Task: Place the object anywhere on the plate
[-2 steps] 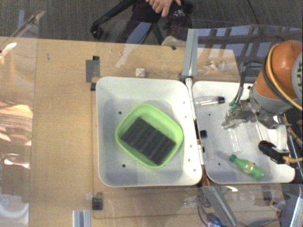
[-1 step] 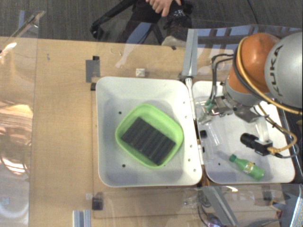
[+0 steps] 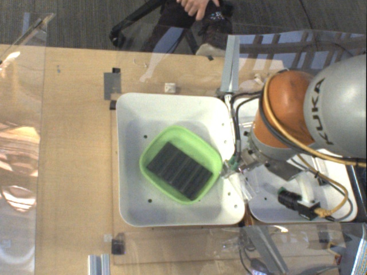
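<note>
We saw the green plate (image 3: 181,164) in the left bin (image 3: 132,205), a dark ribbed object (image 3: 178,167) lying flat on it. The arm (image 3: 309,110) came in from 3 o'clock; the gripper (image 3: 234,166) sat at the plate's 3 o'clock edge. We couldn't tell its state.

2 white bins (image 3: 172,105) (image 3: 275,211), 1 green plate (image 3: 180,164), 1 arm (image 3: 321,110).

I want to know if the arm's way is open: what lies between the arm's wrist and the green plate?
In the camera view, the left bin's raised right rim lies between the arm and the green plate, which carries a dark ridged object.
</note>
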`<state>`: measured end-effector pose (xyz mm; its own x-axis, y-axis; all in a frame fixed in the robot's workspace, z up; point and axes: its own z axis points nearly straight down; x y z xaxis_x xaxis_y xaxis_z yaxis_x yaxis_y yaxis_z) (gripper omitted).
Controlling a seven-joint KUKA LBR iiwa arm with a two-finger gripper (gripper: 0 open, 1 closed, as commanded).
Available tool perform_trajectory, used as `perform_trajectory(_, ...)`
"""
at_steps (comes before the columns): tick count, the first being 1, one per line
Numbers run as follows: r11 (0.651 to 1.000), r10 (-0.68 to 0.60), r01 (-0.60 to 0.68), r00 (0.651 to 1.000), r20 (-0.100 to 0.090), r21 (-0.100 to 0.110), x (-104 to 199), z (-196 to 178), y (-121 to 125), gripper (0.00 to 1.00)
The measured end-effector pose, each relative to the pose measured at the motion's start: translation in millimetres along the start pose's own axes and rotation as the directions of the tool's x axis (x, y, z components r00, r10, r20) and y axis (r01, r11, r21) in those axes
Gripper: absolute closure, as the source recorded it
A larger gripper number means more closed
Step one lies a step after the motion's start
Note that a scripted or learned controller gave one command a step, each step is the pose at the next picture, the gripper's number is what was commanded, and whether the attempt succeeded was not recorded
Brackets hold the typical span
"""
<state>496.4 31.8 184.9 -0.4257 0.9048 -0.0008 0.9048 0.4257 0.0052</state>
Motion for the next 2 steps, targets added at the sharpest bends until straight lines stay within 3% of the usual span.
perform_trajectory(1, 0.997, -0.078, 0.078, 0.997, 0.000, 0.000, 54.5, 0.5, 63.0, 1.00)
perform_trajectory(2, 0.997, -0.077, 0.077, 0.997, 0.000, 0.000, 54.0, 0.4, 62.9, 0.00)
